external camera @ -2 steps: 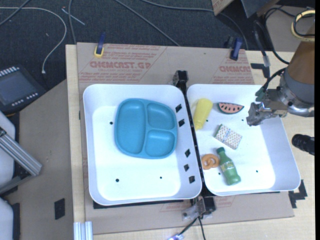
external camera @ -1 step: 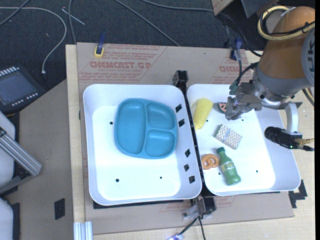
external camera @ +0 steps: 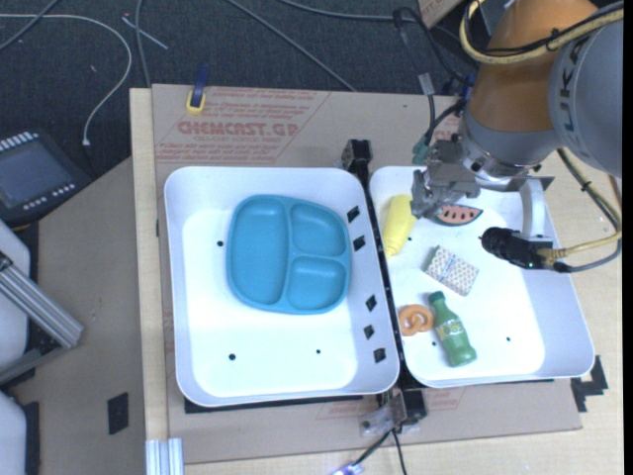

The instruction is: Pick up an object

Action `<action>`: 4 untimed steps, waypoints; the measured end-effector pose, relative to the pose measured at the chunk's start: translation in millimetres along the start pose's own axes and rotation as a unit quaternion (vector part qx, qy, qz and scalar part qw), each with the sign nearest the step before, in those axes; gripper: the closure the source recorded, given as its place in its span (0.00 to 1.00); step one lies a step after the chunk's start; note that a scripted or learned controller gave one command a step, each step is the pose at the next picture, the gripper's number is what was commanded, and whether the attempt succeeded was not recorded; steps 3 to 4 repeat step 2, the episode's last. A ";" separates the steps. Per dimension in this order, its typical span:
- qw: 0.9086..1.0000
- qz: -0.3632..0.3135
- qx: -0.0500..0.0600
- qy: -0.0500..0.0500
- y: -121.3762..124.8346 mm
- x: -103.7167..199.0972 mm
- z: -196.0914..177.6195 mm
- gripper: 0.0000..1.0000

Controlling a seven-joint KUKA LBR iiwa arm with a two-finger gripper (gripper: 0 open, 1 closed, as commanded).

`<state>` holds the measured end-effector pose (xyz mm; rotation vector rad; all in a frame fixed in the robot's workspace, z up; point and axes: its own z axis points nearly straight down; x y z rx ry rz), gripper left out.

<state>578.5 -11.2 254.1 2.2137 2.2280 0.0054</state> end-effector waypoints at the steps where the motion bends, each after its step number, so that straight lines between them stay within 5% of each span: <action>1: 1.000 0.001 0.000 -0.001 21.3 42.1 2.3 1.00; 2: 1.000 0.001 0.000 0.000 44.7 86.7 8.6 1.00; 4: 1.000 0.001 0.000 0.000 44.7 86.7 8.6 1.00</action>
